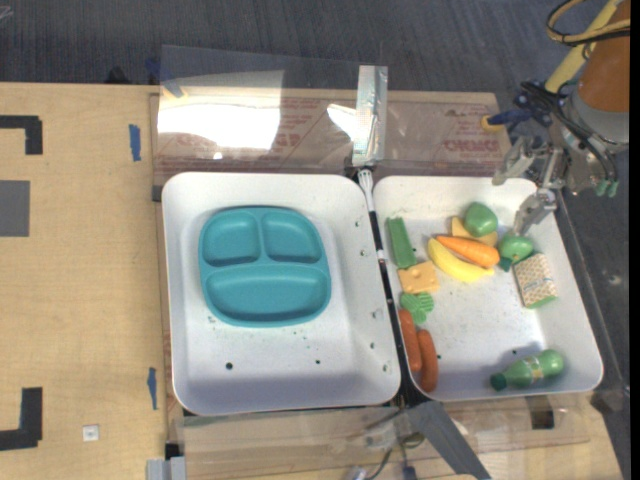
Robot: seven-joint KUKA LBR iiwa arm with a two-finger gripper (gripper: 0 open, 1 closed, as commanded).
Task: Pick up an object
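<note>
From the teal tray (265,266) in the left bin we look right to the carrot (470,251), where we should lower the jaws, seemingly spread and empty, from the far rim.

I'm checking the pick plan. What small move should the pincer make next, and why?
Probably a short descent toward the small green toy. The pincer hangs just above it in the right bin, nothing shows between its tips, and the carrot and banana crowd the toy's left, so a straight drop looks safest.
</note>
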